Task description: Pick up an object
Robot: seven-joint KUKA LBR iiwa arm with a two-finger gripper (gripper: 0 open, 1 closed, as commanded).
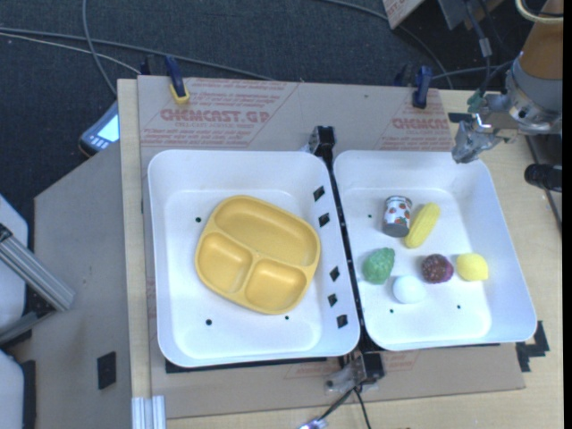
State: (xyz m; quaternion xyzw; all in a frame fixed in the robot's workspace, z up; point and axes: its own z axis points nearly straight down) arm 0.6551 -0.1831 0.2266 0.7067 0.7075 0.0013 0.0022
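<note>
- The gripper (466, 147) hangs over the far right corner of the right bin (500, 266), just above its rim, at the end of the grey arm (536, 70) with its orange band.
- I cannot tell how the jaws stand; nothing shows between them.
- Landmark for the rest: the small can (397, 215), lying in the far middle of the right bin's floor.
- A yellow corn cob (423, 224) lies touching the can on its right side, tilted on a slant.
- A green knobbly piece (379, 265) sits nearer the camera than the can, slightly to its left, close to the divide between the bins.
- A white ball (407, 289) rests nearer still than the can, just beside the green piece.
- A dark reddish round piece (437, 268) lies nearer than the can and to its right, touching or nearly touching the white ball.
- A yellow lemon (472, 267) sits further right of the can, just beside the reddish piece.
- All these objects lie well apart from the gripper.
- The left bin (170, 239), left of the can across the divide, holds a yellow divided plate (257, 254), resting flat near its middle.
- Both bins sit on a brown board (268, 105) on the surface, held at its far edge by two clamps (177, 82).
- Cables (98, 25) trail over the dark floor beyond the board.
</note>
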